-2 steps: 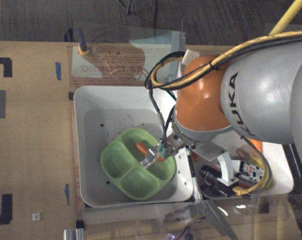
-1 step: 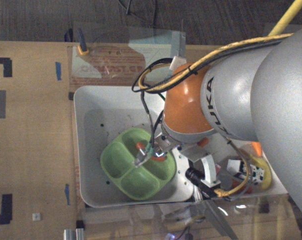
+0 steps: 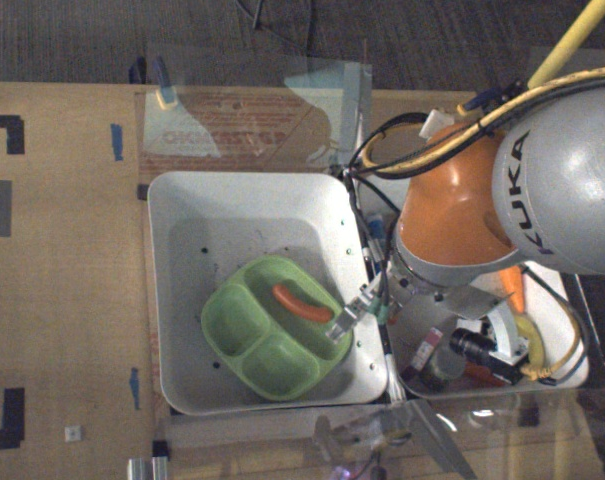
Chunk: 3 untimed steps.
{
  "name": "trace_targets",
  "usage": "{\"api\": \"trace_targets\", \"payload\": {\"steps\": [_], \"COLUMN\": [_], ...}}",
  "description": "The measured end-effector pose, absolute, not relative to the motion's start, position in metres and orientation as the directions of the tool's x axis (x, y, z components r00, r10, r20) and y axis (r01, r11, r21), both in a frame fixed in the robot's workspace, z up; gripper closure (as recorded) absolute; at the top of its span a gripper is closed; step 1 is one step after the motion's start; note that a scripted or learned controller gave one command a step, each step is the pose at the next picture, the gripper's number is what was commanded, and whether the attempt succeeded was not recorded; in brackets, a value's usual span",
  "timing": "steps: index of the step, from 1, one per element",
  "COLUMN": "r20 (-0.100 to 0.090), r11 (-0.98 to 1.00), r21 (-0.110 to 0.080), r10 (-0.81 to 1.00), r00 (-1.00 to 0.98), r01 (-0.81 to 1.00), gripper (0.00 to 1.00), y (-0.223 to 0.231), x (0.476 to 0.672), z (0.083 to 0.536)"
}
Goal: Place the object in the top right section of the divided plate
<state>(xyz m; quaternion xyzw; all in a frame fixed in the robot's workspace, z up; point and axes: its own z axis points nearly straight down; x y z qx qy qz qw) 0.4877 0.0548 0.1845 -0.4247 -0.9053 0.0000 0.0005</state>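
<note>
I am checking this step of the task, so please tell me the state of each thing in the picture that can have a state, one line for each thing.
divided plate: lying flat in the left bin, tilted diagonally.
orange object: lying in the plate's upper right section.
gripper: at the plate's right rim, just beside the orange object's end; nothing seen between its fingers.
left bin: holds the plate.
right bin: holds several small items, partly hidden under the arm.

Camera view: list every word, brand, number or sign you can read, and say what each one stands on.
"KUKA": black letters running down the grey arm casing, at the right.
Red lettering, seen mirrored, on the brown cardboard sheet beyond the left bin: too faint and blurred to read.
Items in the right bin: any labels are too small to read.
The green divided plate carries no text.
</note>
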Motion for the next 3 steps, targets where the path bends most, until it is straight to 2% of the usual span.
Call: {"api": "trace_targets", "payload": {"steps": [1, 2, 3], "r20": [-0.002, -0.001, -0.003], "r11": [0.572, 0.263, 0.263], "r21": [0.002, 0.001, 0.002], "r10": [0.820, 0.965, 0.965], "r00": [-0.572, -0.263, -0.263], "r01": [0.820, 0.965, 0.965], "gripper": [0.00, 0.00, 1.00], "y": [0.0452, 0.0495, 0.0490], "x": [0.5088, 0.5098, 0.5106], "z": [0.1845, 0.1841, 0.1939]}}
